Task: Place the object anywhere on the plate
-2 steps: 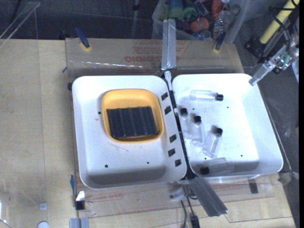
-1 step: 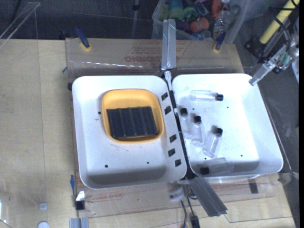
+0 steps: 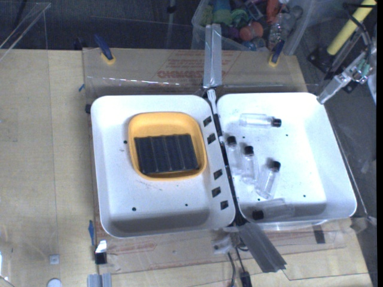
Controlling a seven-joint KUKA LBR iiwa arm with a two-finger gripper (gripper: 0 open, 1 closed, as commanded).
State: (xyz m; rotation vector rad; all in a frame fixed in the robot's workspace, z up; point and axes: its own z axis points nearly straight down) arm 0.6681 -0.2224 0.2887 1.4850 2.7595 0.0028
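Note:
A yellow plate (image 3: 163,121) with rounded corners sits in the left white bin (image 3: 114,208). On it lies a dark, ridged rectangular object (image 3: 166,153), flat and near the plate's front rim. The right white bin (image 3: 323,160) holds several clear vials with black caps. One vial (image 3: 259,121) lies on its side at the back. Another vial (image 3: 268,177) lies tilted near the middle. A third vial (image 3: 246,158) stands close to the divider.
A grey divider (image 3: 218,160) with black clips runs between the bins. A metal fixture (image 3: 347,79) juts in beyond the right bin's far right corner. A clear tub of colourful toys (image 3: 251,11) stands behind the bins. Bare wooden bench (image 3: 42,160) lies to the left.

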